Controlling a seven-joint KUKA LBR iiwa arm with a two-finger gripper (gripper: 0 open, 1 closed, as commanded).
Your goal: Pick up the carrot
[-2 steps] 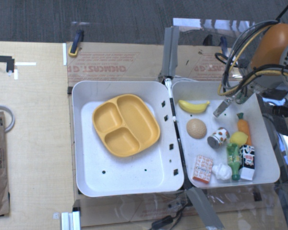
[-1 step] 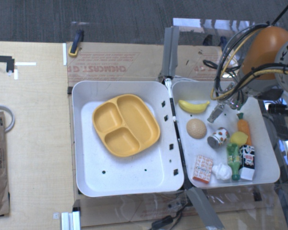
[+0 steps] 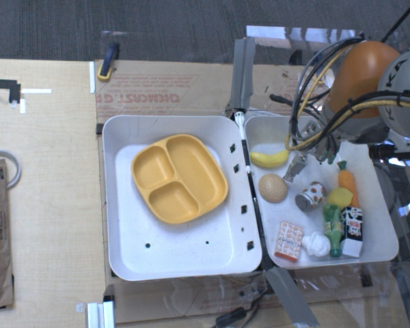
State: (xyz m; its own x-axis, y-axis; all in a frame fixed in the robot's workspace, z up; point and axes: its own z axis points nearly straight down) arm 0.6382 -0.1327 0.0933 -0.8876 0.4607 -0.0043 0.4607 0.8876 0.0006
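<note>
The carrot (image 3: 346, 182) is a small orange toy with a green top. It lies in the right bin (image 3: 379, 203), near the far right side, pointing away from me. A yellow lemon (image 3: 339, 197) touches its near end. My gripper (image 3: 296, 167) hangs low over the same bin, left of the carrot by about a hand's width, between a banana (image 3: 269, 158) and a brown egg (image 3: 272, 188). Cables and the orange wrist band (image 3: 359, 74) rise behind it. Nothing shows between gripper and carrot.
The right bin also holds a spotted grey can (image 3: 311, 195), a green bottle (image 3: 333, 227), a black-and-white carton (image 3: 353, 231), a white lump (image 3: 318, 244) and a pink box (image 3: 289, 240). A yellow divided plate (image 3: 180, 178) sits in the left bin (image 3: 123, 238).
</note>
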